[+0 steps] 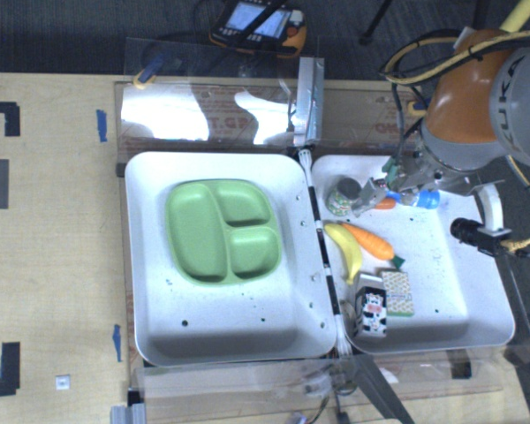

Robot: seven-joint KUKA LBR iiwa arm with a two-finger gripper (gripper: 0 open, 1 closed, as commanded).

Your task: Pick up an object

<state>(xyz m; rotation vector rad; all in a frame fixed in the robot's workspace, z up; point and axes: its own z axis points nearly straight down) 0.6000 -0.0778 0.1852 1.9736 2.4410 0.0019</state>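
Green moulded tray (pixel 222 230); curved banana (pixel 345 247), tapered carrot (pixel 372 241) touching.

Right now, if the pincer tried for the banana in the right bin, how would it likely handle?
The banana looks like a smooth, curved toy, so it is probably light and stiff, and could slip between narrow fingers. It lies flat against the carrot and near the bin's left wall, so a push would likely pivot it rather than roll it, and nudge the carrot.

The arm (pixel 477 104) runs off the right edge, hiding the right bin's (pixel 450 325) far corner.
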